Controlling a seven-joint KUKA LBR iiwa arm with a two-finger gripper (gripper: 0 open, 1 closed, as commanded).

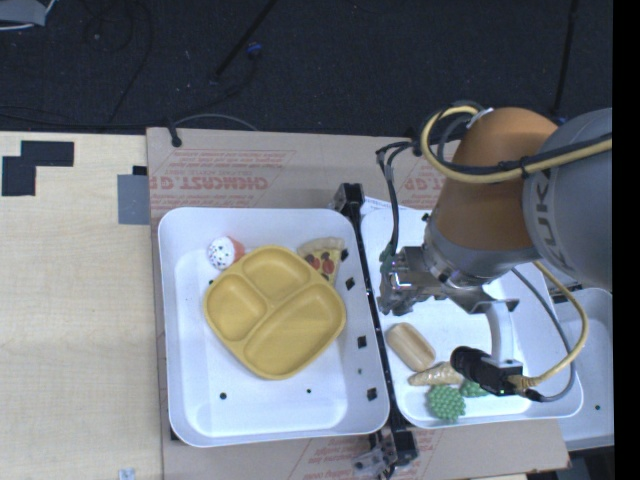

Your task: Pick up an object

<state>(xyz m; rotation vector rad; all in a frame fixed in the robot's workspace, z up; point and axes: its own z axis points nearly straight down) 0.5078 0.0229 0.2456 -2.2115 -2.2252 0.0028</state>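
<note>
My gripper (398,286) hangs over the left side of the right bin (566,404), under the grey arm with its orange band. Just below it lies a tan bread roll (410,346). A pale croissant-like piece (436,375) and a green bumpy toy (446,402) rest near that bin's front edge. I see nothing held by the gripper. The arm's body hides much of the right bin's floor.
The left bin (190,408) holds a yellow divided plate (275,311), a pizza slice toy (323,256) and a small white and red piece (222,253) at its back. A black divider (366,308) runs between the two bins.
</note>
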